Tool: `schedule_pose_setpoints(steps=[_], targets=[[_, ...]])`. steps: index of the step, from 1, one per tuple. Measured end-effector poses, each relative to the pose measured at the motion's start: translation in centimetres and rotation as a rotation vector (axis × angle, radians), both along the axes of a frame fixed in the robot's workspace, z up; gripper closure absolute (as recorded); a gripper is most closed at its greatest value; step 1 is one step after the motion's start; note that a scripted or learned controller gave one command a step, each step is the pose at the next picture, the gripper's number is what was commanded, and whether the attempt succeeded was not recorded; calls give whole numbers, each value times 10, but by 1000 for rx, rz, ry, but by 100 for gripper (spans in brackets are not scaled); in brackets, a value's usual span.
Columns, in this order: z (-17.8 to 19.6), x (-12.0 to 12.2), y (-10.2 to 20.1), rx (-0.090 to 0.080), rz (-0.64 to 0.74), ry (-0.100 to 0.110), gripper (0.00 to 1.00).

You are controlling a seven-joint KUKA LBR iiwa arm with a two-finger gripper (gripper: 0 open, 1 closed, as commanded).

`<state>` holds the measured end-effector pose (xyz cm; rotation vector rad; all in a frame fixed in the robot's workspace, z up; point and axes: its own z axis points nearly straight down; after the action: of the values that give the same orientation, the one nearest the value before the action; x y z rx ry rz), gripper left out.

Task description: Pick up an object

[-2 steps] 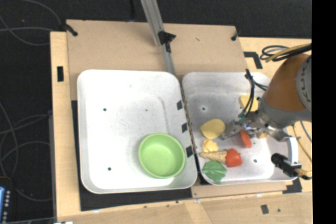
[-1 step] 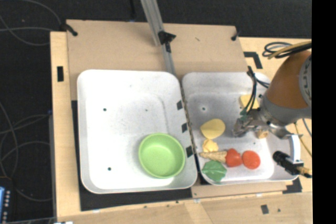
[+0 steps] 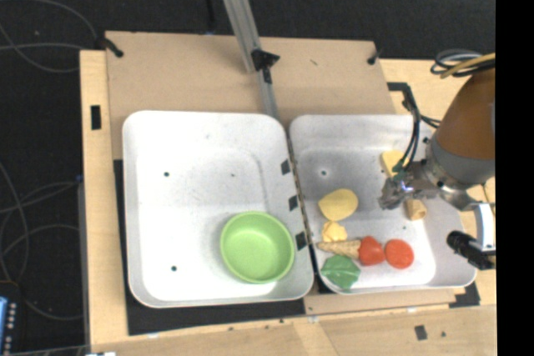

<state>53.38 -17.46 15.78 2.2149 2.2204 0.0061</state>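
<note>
The gripper (image 3: pixel 399 194) sits low inside the right bin (image 3: pixel 350 133), near its right wall, a dark metallic cluster under the grey wrist and orange band of the arm (image 3: pixel 467 129). Whether it is open, closed or holding anything cannot be told; the parts are too small and blurred.

Just beside it, to the right, lies a small tan cork-like cylinder (image 3: pixel 415 209), and just above it a pale yellow piece (image 3: pixel 390 159), partly hidden by a black cable.

To the left of the gripper, well inside the same bin, rests a smooth, rounded yellow lemon-like toy (image 3: pixel 338 203), its long axis running roughly left to right with a slight tilt. Below it is a smaller yellow lump (image 3: pixel 334 231). Along the bin's near edge lies a tan cone-shaped piece (image 3: pixel 339 247), its long axis horizontal and its narrow end pointing left, touching a glossy red round toy (image 3: pixel 371 251); a second red-orange round toy (image 3: pixel 400 254) sits just beside that. A green leafy-looking object (image 3: pixel 340 272) lies below the cone.

The left bin (image 3: pixel 192 154), matte white plastic with rounded corners, holds a smooth light-green bowl (image 3: pixel 257 247), upright, near its front right corner.

No readable writing or labels can be made out.
</note>
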Motion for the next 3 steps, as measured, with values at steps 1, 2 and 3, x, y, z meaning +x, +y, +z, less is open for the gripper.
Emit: schedule_pose_setpoints(steps=[1,2,3], targets=[[50,-4,7,0,2,-1,100],[97,-2,6,-1,3,-1,100],[89,6,49,1,3,5,100]])
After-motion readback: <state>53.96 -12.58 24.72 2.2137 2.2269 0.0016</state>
